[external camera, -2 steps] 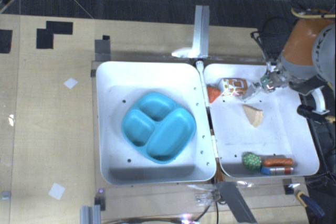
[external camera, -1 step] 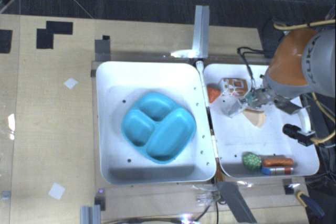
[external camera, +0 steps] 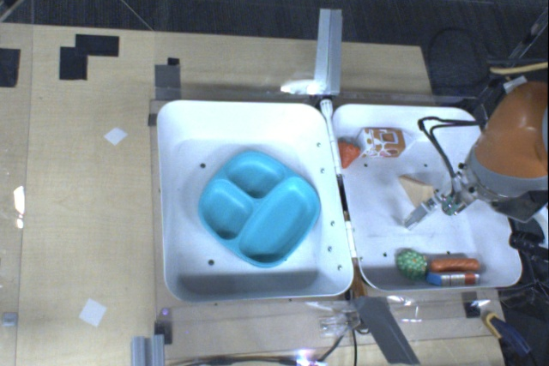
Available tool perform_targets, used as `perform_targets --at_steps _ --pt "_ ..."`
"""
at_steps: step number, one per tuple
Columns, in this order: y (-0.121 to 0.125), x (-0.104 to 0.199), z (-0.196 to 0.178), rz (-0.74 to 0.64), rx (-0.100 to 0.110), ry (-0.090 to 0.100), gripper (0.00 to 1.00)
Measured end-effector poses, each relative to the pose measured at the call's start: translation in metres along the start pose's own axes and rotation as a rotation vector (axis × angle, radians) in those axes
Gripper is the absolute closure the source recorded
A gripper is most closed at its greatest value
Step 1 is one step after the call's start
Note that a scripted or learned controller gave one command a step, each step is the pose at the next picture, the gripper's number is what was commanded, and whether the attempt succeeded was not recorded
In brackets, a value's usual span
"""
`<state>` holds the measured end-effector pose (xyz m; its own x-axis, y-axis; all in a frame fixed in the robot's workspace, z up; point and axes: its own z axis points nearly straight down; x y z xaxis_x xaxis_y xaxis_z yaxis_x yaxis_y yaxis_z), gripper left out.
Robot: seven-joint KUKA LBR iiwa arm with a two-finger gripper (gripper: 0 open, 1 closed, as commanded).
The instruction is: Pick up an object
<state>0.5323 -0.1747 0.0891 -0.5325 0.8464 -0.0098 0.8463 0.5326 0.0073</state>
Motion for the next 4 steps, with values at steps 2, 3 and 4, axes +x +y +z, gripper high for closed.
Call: perform_targets --at_steps 2,3,4 --pt "0.056 -0.055 -0.012 -0.063 -0.008 -0.005 1.0" --pt "0.104 -0.054 -0.101 0.309 0.003 0.004 1.0" --pt "0.079 -0.008 -0.006 0.617 0.005 0.005 1.0"
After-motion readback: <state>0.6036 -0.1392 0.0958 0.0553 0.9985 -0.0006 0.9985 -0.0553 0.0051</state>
